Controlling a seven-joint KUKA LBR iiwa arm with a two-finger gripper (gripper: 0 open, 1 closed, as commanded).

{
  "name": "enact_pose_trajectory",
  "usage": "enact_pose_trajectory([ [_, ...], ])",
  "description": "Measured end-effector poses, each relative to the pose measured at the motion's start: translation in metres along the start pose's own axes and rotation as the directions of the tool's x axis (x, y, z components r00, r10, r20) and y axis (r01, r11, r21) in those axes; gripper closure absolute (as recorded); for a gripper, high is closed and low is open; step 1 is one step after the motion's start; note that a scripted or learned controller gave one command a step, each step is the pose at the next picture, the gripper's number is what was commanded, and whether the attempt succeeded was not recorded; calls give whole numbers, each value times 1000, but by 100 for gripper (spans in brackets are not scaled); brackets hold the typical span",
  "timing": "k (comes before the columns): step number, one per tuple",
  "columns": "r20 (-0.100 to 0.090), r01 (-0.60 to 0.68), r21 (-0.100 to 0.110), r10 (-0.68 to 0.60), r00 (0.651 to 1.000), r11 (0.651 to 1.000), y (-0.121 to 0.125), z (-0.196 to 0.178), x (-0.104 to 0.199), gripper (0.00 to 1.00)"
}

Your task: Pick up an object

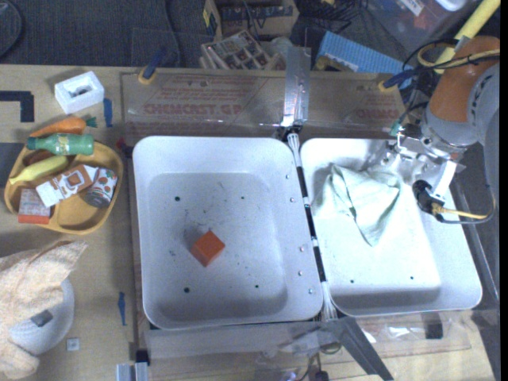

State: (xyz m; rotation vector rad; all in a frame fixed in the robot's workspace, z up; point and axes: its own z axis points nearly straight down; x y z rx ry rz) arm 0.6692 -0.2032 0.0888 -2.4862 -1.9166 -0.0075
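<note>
A pale green cloth (361, 201) lies crumpled in the right bin (413, 292), in its upper half. Its upper right corner runs up to my gripper (390, 162), which sits low over the bin's far right corner and meets the cloth there. The grey wrist with its orange band (456, 94) leans in from the right edge. A small orange cube (208, 248) rests on the floor of the left bin (159, 213), left of its centre and far from the gripper.
A yellow bowl (79, 217) of toy food stands left of the bins, with a beige cloth (32, 280) below it. A yellow cable (452, 213) loops off the wrist over the right bin's edge. Clutter lies behind the bench.
</note>
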Motion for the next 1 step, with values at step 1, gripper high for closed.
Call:
enact_pose_trajectory([
  [1, 6, 109, 2, -109, 994, 994, -8, -19, 20, 0],
])
